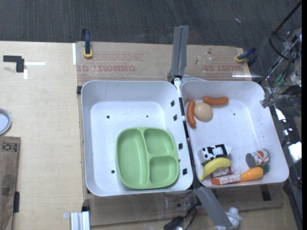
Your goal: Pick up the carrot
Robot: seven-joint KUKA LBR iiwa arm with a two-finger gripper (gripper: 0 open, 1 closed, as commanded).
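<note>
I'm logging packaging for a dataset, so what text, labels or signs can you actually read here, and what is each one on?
Red lettering on the cardboard sheet behind the bins: seen upside down, too blurred to read for certain.
Recycling-type symbol on the brown paper bag: a sign, no legible words.
Can label: too small to read.
Red box under the banana: print too small to read.
Black-and-white carton: no readable text.

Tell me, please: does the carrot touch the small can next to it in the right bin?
Cannot tell. In the camera view, the carrot lies just below the can, its green end by the can's base, with no plain gap or contact visible.
</note>
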